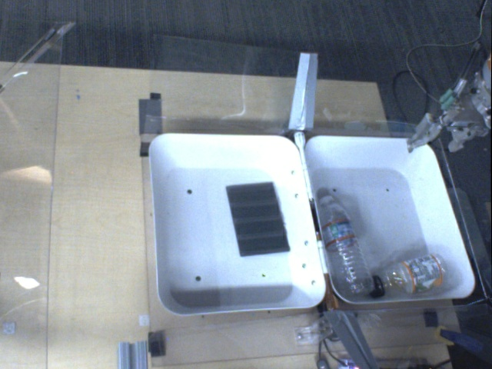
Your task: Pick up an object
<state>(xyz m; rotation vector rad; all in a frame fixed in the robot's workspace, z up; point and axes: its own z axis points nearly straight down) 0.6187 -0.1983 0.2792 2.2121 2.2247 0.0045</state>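
At the near edge of the right bin (384, 187), just outside its front rim, a tangle of cables and fittings (342, 343) is lying on the wooden bench (77, 221). Inside the right bin, against its near wall, a small clear bottle with an orange-and-white label (415, 274) is lying on its side, its black cap pointing toward the bin's left wall. That cap is sitting just beside the base end of a larger clear plastic water bottle (342, 244), which is also lying down, stretching along the bin's left wall from the near corner toward the middle. These two bottles are the things on offer to me for picking. Touching the right bin's left side, the left bin (184, 229) is holding a black ribbed rectangular block (257, 218), lying flat near its centre. I, the gripper (437, 133), am hanging above the far right corner of the right bin, well apart from both bottles and carrying nothing that I can see. Whether my jaws are released or clenched, I cannot tell. Beyond the far rim, where the two bins are meeting, a grey metal post (304, 91) is standing, and past it the dark carpeted floor (231, 14) is stretching away.
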